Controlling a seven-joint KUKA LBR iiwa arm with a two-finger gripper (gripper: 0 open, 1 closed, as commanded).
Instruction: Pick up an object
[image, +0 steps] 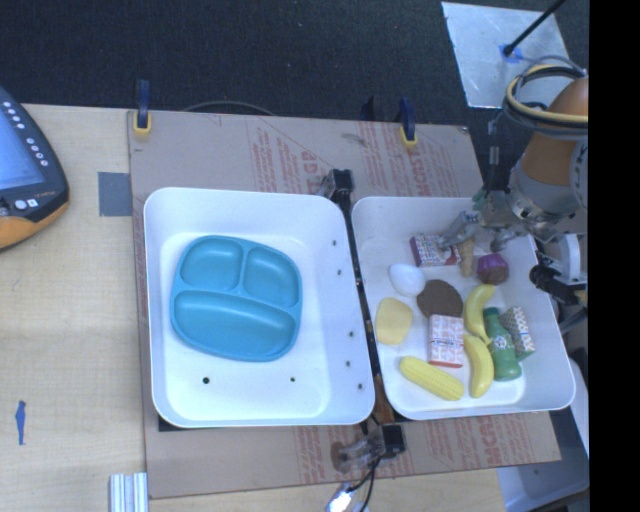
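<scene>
Left bin (160, 300): held a blue divided plate (237, 297), lying flat toward its left side with three compartments.
Right bin (560, 395): held a cluster of small objects, all lying to the right of the divider between the bins.
Near-left of cluster: a pale yellow lump (393, 321) lay by the bin's left wall, with a corn cob (432, 378) nearer the front edge.
Middle of cluster: a white egg-like piece (406, 278) touched a brown round piece (439, 298); a red-and-white carton (446, 340) lay just in front of the brown piece.
Right of cluster: two bananas (479, 345) curved beside a green bottle (502, 346), and a small wrapped packet (520, 331) lay just right of the bottle.
Far side of cluster: a red-and-white packet (433, 249) lay to the left and a purple plum-like ball (491, 267) to the right.
Gripper (480, 228): hung low over the far part of the right bin, between the packet and the purple ball, just beyond both.
Gripper state: I cannot tell from this view.
Arm (548, 150): reached in from the far right, its orange band above the wrist.
</scene>
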